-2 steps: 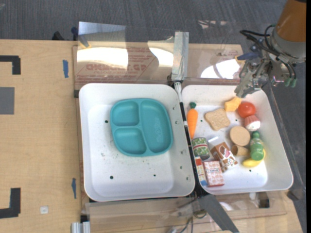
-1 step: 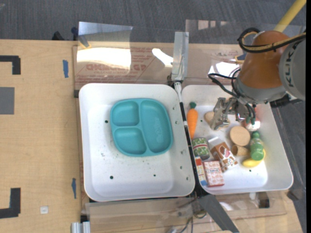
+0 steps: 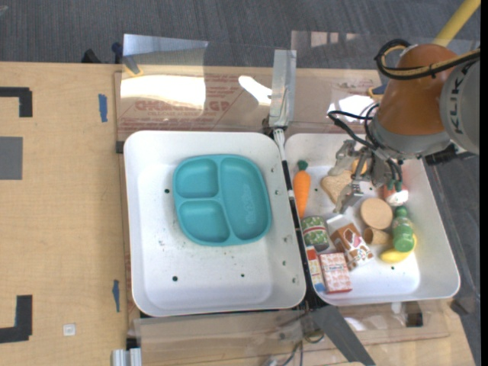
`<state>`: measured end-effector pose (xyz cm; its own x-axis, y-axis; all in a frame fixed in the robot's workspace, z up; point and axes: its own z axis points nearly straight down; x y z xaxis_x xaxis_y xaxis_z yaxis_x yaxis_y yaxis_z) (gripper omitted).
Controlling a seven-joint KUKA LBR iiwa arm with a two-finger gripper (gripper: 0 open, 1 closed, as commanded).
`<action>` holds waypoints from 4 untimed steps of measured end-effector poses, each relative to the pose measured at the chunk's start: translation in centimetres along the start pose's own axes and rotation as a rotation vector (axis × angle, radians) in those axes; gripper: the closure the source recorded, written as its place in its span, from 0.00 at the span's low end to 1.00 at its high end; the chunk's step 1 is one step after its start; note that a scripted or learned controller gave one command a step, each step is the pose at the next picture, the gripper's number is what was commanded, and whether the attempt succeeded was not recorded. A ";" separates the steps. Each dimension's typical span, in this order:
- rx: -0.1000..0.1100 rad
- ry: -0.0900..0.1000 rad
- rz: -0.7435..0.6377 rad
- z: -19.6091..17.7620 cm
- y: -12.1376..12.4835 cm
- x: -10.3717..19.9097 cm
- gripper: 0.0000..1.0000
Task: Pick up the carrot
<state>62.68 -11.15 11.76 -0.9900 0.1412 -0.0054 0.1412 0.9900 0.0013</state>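
Note:
The carrot point(image 3: 302, 191) is orange with a green top and lies along the left wall of the right bin point(image 3: 435, 280), its top pointing to the far side. My gripper point(image 3: 353, 191) hangs over the middle of the same bin, to the right of the carrot and apart from it, just above a tan bread-like piece point(image 3: 334, 186). Nothing can be seen held in it. The arm's orange band point(image 3: 412, 90) rises behind it.
Beside the gripper lie a round tan disc point(image 3: 376, 213), a yellow-green fruit point(image 3: 402, 239), a yellow piece point(image 3: 391, 256) and a red-white item point(image 3: 396, 197). Small cartons point(image 3: 334, 271) crowd the bin's near left below the carrot. The left bin point(image 3: 152, 265) holds a teal divided plate point(image 3: 223, 199).

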 end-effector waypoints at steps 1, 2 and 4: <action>0.000 -0.005 0.022 2.8 1.8 -3.1 0.00; 0.000 -0.002 0.091 2.9 2.2 -2.2 0.00; -0.003 -0.014 0.566 1.5 1.9 0.1 1.00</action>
<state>62.90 -9.29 10.29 -0.7597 0.6501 -0.0162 0.6500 0.7598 0.0102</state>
